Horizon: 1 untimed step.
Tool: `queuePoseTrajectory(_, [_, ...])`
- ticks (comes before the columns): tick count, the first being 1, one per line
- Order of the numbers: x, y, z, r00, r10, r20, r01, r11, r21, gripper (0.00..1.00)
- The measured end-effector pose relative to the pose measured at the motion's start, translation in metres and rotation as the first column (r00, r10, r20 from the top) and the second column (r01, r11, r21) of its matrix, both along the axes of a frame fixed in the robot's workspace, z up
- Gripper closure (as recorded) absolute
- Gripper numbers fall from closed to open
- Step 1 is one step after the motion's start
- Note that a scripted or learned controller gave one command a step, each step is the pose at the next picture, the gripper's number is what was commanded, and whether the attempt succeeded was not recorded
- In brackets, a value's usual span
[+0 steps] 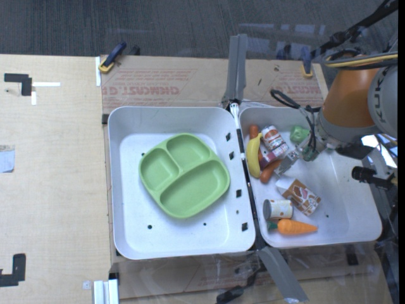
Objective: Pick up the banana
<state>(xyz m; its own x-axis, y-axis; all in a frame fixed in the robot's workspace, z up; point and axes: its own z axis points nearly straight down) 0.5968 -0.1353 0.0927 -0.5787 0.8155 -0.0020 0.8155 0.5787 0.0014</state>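
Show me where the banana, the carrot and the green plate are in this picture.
banana (254,156): camera view, on the middle of its yellow curve.
carrot (295,228): camera view, on the middle of its orange body.
green plate (195,189): camera view, on the floor of its largest compartment.

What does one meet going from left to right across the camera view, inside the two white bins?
Green divided plate in the left bin → banana by the right bin's left wall → orange carrot → gripper, with the grey and orange arm behind it.
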Motion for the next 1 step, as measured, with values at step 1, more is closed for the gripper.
queuePoseTrajectory(1, [0.0365, 0.03, -0.0005, 0.96, 0.281, -0.003, -0.281, 0.96, -0.001, 0.0])
